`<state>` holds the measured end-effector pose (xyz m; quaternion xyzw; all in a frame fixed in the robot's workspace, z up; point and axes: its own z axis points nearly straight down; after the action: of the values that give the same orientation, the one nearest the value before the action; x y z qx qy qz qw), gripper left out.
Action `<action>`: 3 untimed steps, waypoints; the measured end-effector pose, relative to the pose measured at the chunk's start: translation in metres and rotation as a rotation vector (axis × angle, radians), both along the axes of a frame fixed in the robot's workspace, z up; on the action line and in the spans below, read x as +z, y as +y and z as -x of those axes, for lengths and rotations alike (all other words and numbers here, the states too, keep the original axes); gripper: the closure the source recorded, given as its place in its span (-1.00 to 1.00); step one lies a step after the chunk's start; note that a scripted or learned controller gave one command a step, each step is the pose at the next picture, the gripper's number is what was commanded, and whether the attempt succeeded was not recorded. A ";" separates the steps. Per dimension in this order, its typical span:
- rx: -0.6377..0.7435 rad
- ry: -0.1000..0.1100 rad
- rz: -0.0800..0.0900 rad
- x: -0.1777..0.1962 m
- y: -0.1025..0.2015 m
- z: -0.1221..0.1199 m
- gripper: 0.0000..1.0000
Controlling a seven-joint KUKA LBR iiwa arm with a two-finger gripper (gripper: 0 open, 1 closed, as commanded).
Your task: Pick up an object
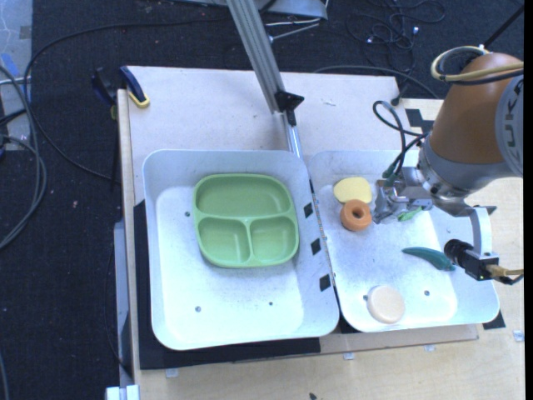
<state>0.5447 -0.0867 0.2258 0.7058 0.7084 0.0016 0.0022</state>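
Jaws (390, 207) hung low in the right bin (466, 302) just beside the orange ring (356, 215), their opening impossible to tell.

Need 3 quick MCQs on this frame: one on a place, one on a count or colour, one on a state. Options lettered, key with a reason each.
1. Where is the green divided tray?
A. in the left bin
B. in the right bin
C. on the bare bench

2. How many compartments does the tray have?
A. two
B. three
C. five

3. How does the orange ring lie?
A. flat on the right bin's floor
B. stacked on the tray
C. hung on the metal pole

Key:
1 A: the tray sits on the left bin floor.
2 B: one long section above two smaller ones.
3 A: it rests flat in the right bin, just below the yellow piece and beside the gripper.
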 end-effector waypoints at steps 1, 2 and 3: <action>-0.001 0.001 0.000 0.026 0.000 -0.001 1.00; 0.005 0.006 -0.002 0.027 0.063 0.003 1.00; 0.005 0.007 -0.003 0.021 0.124 0.010 1.00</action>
<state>0.5349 0.0374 0.2469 0.7042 0.7100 0.0002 -0.0012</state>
